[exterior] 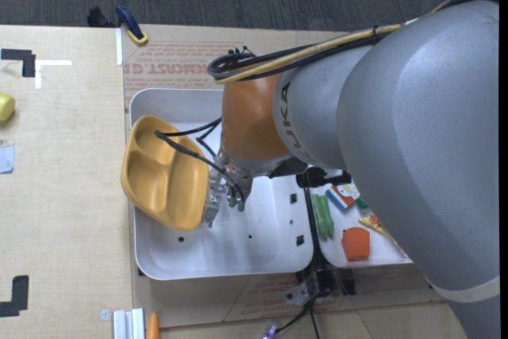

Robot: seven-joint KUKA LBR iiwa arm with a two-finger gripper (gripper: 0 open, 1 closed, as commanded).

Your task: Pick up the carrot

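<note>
The big grey arm (413, 155) with its orange band (252, 119) reached in from 3 o'clock and covered much of the view. Its claw (222, 198) hung low over the left white bin (206, 262), right at the edge of a yellow tray (163, 179). The tray had two hollow parts and sat tilted against the bin's rim at 9 o'clock. I could not tell if the claw was spread or pressed together, because the metal parts there were small and blurry. Nothing could be seen pinched in it. The right white bin (393, 254) lay just beside the left one, at 3 o'clock from it, and the arm hid most of it. In the part that showed were a long green thing like a bean pod (321, 216), a small blue and red thing (343, 197), and an orange chunk (356, 243) at about 5 o'clock of the view. That orange chunk looked like the carrot, but I could not be sure. It lay apart from the claw. The worktop (63, 210) was light brown. Red letters were printed on the cardboard (171, 63) above the bins, upside down and too blurry to read. White letters on the arm seemed to spell KUKA (290, 127). A yellow ball-like thing (5, 107) sat at the far 9 o'clock edge.
</note>
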